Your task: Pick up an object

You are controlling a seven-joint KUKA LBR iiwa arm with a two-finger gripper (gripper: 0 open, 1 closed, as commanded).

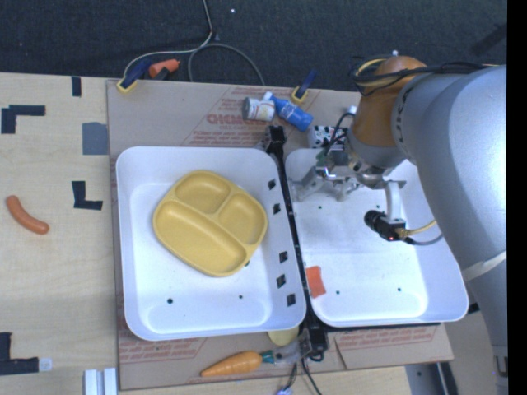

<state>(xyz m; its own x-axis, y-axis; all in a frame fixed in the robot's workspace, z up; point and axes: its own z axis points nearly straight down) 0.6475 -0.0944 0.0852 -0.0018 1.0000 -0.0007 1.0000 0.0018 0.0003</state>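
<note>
A yellow divided plate [211, 221] lies tilted in the left white bin [140, 303]. A small orange-red piece [314, 281] rests in the right bin [395, 303], close to the divider. My gripper [327, 183] is low over the far left part of the right bin, well behind the orange-red piece and right of the plate. The grey arm with its orange band [380, 109] hangs over the bin's far right corner and hides it. Nothing is seen held.
Outside the bins lie a toy carrot [234, 364] at the front, a sausage [26, 215] far left, and a white and blue bottle [277, 109] behind the bins. Clamps [150, 70] and black clips [282, 257] sit along the board and the divider.
</note>
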